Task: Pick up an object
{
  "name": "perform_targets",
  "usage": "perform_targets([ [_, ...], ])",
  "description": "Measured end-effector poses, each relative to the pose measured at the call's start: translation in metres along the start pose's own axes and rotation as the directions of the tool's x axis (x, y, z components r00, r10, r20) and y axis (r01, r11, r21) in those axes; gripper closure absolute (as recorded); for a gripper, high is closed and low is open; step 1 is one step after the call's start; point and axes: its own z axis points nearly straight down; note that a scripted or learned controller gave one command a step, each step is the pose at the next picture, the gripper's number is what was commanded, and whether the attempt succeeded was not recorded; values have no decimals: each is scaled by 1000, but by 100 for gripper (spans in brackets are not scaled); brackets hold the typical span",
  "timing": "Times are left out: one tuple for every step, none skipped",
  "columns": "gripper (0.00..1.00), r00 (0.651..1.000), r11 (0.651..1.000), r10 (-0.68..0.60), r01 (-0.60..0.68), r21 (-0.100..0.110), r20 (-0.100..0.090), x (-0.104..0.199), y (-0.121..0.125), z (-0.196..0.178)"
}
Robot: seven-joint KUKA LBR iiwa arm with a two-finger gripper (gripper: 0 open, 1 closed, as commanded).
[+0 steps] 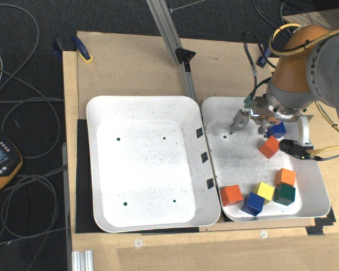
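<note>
In the right bin (231, 151), my gripper (250, 127) hangs low over the far half with its fingers spread open and nothing between them. One finger (235, 123) points toward the bin's left wall. A blue block (277, 130) sits just right of the other finger, and a red-orange block (269, 147) lies right in front of it. Along the near rim lie an orange block (231, 194), a blue block (252, 203), a yellow block (265, 191), a green block (284, 195) and another orange block (285, 177).
The left bin (141, 162) is beside the right one, with small black clips (204, 157) along the shared wall. A slanted metal pole (169, 33) rises behind the bins. Cables trail from the arm at the right (322, 150).
</note>
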Motion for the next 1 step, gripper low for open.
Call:
perform_targets([
  [0, 1000, 1000, 0, 0, -3, 0, 1, 0, 31],
])
